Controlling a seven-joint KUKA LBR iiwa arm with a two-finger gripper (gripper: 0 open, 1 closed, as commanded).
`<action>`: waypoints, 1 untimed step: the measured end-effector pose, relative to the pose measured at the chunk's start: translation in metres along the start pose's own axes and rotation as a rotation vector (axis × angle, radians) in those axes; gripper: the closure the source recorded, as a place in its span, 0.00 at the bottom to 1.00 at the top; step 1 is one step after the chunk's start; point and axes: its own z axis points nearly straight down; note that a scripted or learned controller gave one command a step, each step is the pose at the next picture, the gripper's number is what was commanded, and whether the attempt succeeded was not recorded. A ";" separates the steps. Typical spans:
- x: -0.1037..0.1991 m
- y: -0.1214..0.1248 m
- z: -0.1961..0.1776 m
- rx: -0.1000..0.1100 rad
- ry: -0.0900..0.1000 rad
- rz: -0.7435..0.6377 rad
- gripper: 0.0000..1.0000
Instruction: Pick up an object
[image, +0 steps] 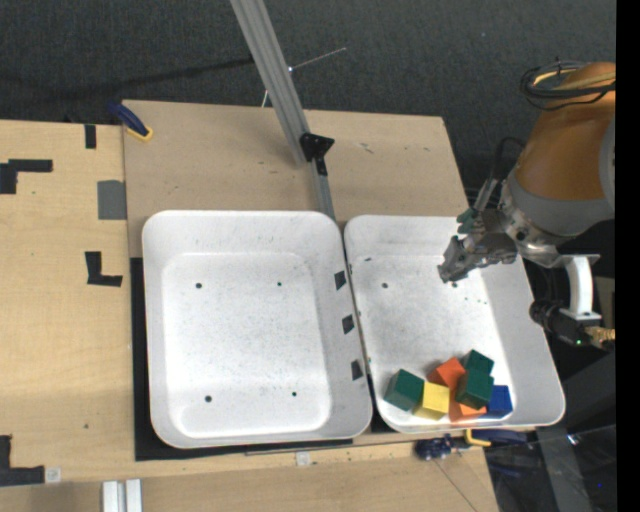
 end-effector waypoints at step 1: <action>0.053 -0.011 0.018 0.002 0.000 -0.001 1.00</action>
